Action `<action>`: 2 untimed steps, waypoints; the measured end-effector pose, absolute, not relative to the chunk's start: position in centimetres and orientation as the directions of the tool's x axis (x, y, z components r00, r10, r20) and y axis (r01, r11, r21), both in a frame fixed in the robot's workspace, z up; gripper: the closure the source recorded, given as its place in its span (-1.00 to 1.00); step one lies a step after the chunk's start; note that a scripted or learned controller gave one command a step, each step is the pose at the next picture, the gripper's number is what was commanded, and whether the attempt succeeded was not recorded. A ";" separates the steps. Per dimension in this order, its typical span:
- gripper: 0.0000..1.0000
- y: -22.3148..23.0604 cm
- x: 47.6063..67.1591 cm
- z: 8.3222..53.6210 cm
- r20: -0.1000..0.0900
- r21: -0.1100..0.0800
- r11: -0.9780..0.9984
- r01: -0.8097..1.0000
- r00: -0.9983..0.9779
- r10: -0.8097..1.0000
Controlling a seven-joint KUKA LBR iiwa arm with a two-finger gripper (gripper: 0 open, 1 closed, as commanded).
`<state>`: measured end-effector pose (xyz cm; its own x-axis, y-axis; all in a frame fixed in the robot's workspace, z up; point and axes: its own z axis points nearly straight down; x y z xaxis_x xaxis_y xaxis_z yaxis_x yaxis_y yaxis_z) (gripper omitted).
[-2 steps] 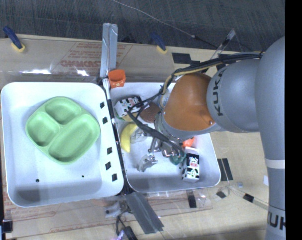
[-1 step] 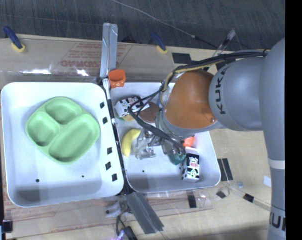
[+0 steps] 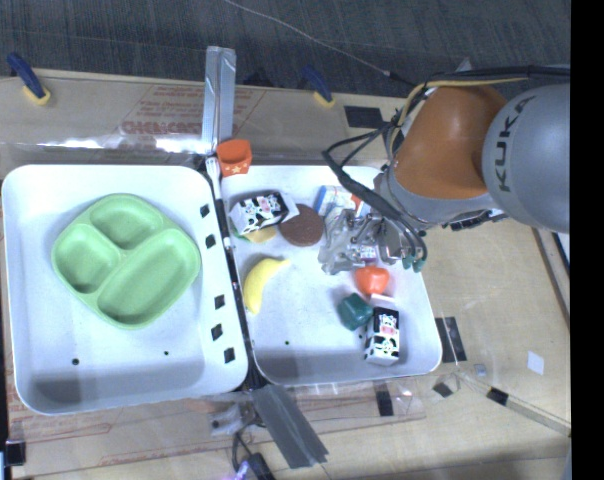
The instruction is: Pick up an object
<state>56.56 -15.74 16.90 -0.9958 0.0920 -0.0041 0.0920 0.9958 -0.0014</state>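
My gripper (image 3: 350,251) hangs low in the right bin (image 3: 302,353), its metal fingers pointing down toward the bin floor between a brown round cookie (image 3: 303,228) and an orange-red piece (image 3: 373,280). Nothing shows between the fingers. A yellow banana (image 3: 260,278) lies at the bin's left. A cow-patterned milk carton (image 3: 259,212) lies at the upper left, and a second one (image 3: 383,335) stands at the lower right beside a dark green piece (image 3: 355,311). A blue and white item (image 3: 331,199) is partly hidden by the arm.
The left bin (image 3: 42,368) holds a green divided plate (image 3: 127,258). An orange block (image 3: 234,156) sits on the divider at the bins' top. The grey and orange arm (image 3: 462,158) covers the right bin's upper right corner.
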 end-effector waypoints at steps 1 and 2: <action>1.00 -19.8 62.6 9.3 -0.003 -0.001 0.978 -0.208 -0.978 -0.208; 1.00 -20.6 66.0 9.6 -0.006 -0.002 0.912 -0.411 -0.912 -0.411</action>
<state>65.99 -20.65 9.57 -0.9116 -0.4111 -0.0062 -0.4111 0.9116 -0.0017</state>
